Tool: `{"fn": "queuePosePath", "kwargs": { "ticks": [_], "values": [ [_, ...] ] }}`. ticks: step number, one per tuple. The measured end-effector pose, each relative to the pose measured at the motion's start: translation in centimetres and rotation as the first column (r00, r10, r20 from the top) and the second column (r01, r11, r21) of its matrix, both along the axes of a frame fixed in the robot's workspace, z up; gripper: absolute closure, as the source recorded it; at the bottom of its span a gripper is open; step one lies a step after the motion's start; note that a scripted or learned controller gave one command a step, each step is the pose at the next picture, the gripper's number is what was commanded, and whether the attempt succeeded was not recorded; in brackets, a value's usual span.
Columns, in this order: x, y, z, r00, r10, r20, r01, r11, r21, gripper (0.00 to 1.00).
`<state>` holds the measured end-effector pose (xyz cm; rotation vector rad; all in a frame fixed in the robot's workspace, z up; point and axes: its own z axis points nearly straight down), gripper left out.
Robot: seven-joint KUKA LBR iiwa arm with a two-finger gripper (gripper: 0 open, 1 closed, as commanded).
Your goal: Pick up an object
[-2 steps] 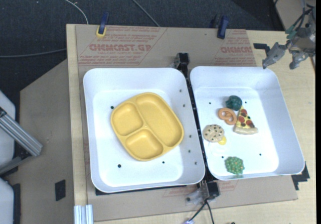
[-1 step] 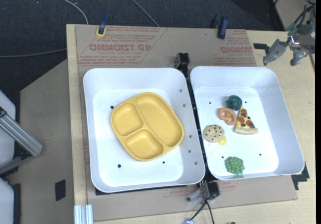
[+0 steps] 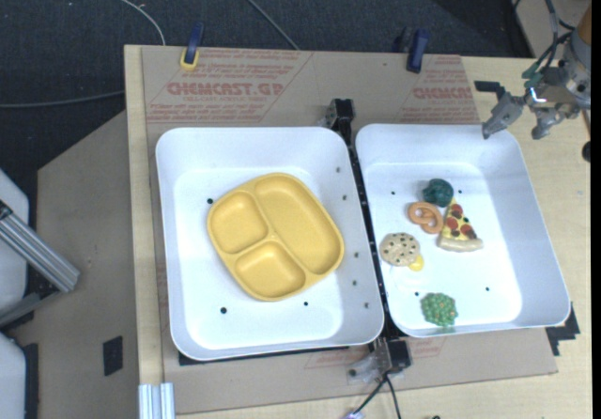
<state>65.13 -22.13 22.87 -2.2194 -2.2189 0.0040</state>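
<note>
The gripper (image 3: 519, 119) hangs at the upper right, over the far right corner of the right bin (image 3: 535, 220), and its two fingers (image 3: 495, 118) stand apart with nothing between them. One finger points down-left to the bin's back rim; the other, at the right, is shorter in view and partly blurred against the wrist hardware. The arm itself is cut off by the right edge, so only the wrist and the metal parts above the fingers show, tilted toward the bins.

Below and left of the fingers, well apart from them, five small toy foods lie in the right bin: one dark green round piece (image 3: 438, 191), one pretzel (image 3: 423, 216) just beside it, one pizza slice (image 3: 459, 229) touching or nearly touching the pretzel's right side, one cookie (image 3: 400, 248) with a bit of yellow showing under its lower right edge, and one green broccoli-like piece (image 3: 439, 309) alone near the front wall. What the dark green piece is cannot be made out.

The left bin (image 3: 188, 220) holds one yellow divided tray (image 3: 273, 235) with three compartments, lying turned at an angle.

Both bins sit side by side on a board on the worktop (image 3: 141, 126), with red lettering printed along its back strip. Two clamps hold that back edge: one with a yellow tip (image 3: 192, 47) at the left, one blue (image 3: 414, 49) toward the right. A black bracket (image 3: 341, 113) joins the bins at the back, and another at the front is partly hidden by wires.
</note>
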Motion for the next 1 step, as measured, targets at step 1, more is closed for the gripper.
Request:
{"fn": "queuePosePath", "kwargs": {
  "ticks": [1],
  "values": [
    [-0.33, 0.04, -4.17, 1.0, 0.0, 0.0, 0.0, 1.0, 0.001, 0.0]
  ]
}}
